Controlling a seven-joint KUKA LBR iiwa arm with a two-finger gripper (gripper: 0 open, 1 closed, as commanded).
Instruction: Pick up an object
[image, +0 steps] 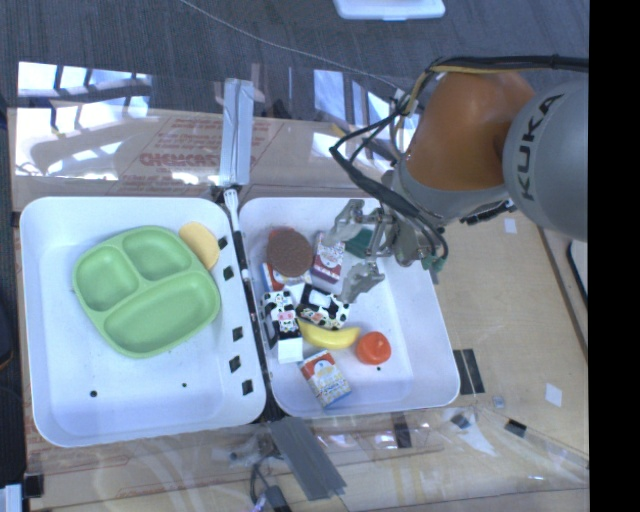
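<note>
My gripper (347, 258) hangs over the back middle of the right bin (425, 330), fingers spread apart. A small red and white carton (327, 268) stands just left of the gap between the fingers, and I cannot tell if they touch it. Around it lie a brown round disc (288, 250), two black and white cow-patterned boxes (283, 305), a yellow banana (330, 337), an orange-red round piece (374, 348) and an orange snack carton (326, 380). The fingertips partly hide what lies under them.
The left bin (60, 390) holds a green divided plate (147, 288) and a yellow piece (200, 243) by its back right corner. A black-clipped ridge (243, 330) divides the bins. The arm's grey and orange body (470, 130) looms over the right bin's back right corner.
</note>
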